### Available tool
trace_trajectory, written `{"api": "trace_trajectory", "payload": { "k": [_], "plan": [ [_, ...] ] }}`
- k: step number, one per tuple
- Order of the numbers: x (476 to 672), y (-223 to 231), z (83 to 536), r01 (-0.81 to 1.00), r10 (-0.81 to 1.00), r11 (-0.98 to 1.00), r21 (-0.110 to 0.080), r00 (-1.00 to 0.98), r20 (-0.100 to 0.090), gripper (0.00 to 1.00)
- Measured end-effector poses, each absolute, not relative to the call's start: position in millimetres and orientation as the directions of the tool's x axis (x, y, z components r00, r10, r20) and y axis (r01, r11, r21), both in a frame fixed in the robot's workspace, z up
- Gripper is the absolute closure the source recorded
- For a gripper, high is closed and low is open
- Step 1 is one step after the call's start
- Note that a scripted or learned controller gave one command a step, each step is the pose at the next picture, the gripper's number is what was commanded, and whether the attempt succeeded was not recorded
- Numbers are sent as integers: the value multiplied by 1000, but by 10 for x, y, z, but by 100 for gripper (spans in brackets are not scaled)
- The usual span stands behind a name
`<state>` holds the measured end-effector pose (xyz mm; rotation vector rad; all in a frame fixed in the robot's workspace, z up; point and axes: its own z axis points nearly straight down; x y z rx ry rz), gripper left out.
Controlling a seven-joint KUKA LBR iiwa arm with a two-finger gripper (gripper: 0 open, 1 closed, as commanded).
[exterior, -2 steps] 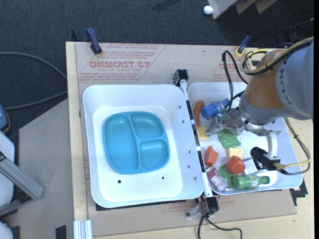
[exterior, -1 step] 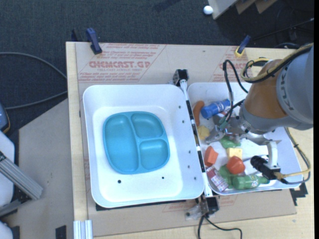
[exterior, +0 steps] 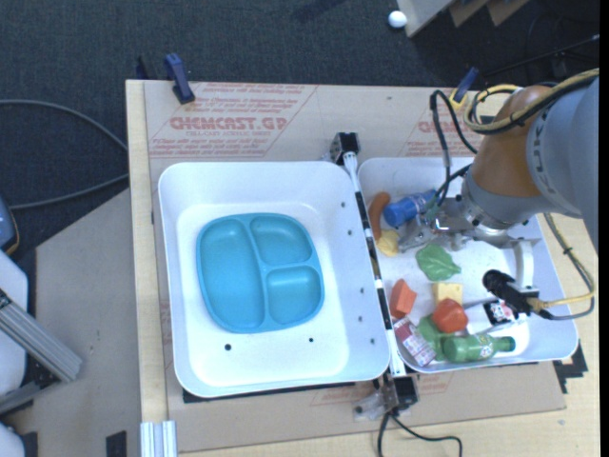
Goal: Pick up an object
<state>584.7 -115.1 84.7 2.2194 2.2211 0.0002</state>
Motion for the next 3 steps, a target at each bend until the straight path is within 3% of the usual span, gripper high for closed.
{"api": "trace_trajectory", "payload": {
  "k": [1, 2, 3],
  "plan": [
    [5615, -1031, 844, 1000, 1000, 0, -2, 0, 1, 0],
    [5630, -1033, 961, 1000, 1000, -1, 4, 1, 0, 100],
    [5629, -1033, 960, 1000, 1000, -1, 3, 1, 0, 0]
  ]
}}
